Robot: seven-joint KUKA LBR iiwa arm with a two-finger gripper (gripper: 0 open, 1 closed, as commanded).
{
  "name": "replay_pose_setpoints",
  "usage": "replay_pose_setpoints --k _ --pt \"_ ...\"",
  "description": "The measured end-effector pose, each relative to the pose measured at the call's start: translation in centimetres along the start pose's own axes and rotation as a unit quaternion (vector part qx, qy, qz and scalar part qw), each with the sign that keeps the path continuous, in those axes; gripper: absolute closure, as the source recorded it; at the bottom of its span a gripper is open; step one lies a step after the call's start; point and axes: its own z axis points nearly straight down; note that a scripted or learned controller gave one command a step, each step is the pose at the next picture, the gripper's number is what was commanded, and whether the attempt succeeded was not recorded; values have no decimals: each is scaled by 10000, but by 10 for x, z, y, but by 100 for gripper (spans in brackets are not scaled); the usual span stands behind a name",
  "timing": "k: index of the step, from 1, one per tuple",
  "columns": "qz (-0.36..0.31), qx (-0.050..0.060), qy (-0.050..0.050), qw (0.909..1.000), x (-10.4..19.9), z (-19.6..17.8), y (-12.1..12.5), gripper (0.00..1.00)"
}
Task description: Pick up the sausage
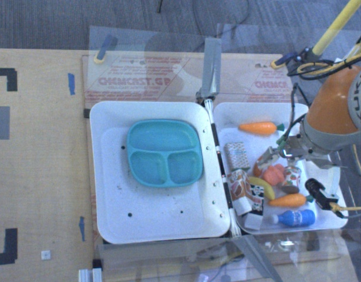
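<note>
Sausage (275, 174): pinkish lump in right bin (227, 117), mid-pile, between cup (292, 178) and banana (261, 187). Gripper (274, 155) hangs just above it, arm reaching from right. Fingers look spread, nothing between them. Sausage lies directly below the tips; long axis hard to read, roughly left-right. Likely next move: straight descent.

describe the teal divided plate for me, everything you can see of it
The teal plate is a rounded-corner rectangle of what looks like matte plastic, with three compartments: one long section across the far side and two smaller ones on the near side, split by raised ridges. It lies flat and right side up in the left bin, toward its far half. No other object touches it.
</note>
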Motion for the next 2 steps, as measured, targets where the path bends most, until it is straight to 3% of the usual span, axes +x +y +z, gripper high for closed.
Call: replay_pose_setpoints --k 1,2 --pt "-214 -26 1 9998 4 24 4 0" --pt "-800 -19 -10 9968 12 24 4 0"
